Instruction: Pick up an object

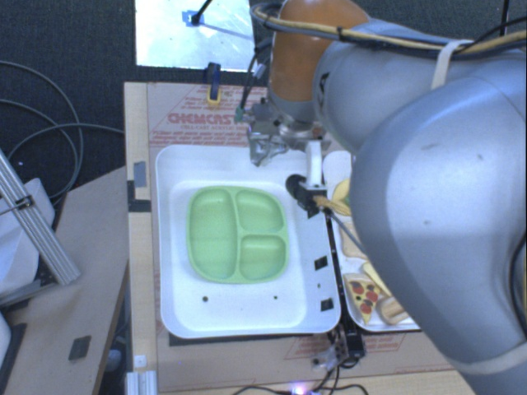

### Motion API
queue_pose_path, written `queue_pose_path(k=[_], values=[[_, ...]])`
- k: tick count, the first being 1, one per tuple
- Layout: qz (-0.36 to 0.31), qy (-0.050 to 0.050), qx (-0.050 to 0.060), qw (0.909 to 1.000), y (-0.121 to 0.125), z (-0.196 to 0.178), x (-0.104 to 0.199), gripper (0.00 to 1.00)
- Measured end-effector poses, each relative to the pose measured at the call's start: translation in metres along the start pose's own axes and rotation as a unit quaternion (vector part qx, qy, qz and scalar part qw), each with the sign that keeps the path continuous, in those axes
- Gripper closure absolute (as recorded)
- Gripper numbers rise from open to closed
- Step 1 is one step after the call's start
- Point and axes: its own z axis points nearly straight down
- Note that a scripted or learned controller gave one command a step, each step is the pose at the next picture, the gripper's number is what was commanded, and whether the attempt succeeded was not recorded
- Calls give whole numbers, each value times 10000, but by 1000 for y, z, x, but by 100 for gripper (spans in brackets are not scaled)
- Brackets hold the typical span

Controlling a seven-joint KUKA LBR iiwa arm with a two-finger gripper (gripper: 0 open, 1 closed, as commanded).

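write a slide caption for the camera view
Grey KUKA arm's pincer hovers over the far rim of the left shallow white bin, which holds a green three-compartment plastic tray; pizza-slice toy in the right bin.

- 2 white bins: left bin (177, 303) below-left of the claw (265, 151), right bin (362, 319) below-right of it, mostly covered by the arm
- 1 green divided plate (237, 233), three compartments, in the left bin just below the claw
- 1 pizza-slice toy (362, 293), right bin
- 1 yellow item (341, 196) right of the claw, kind unclear
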Motion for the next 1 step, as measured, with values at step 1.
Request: queue_pose_path(k=[1], values=[[-34,13,7,10000,-27,104,-21,100]])
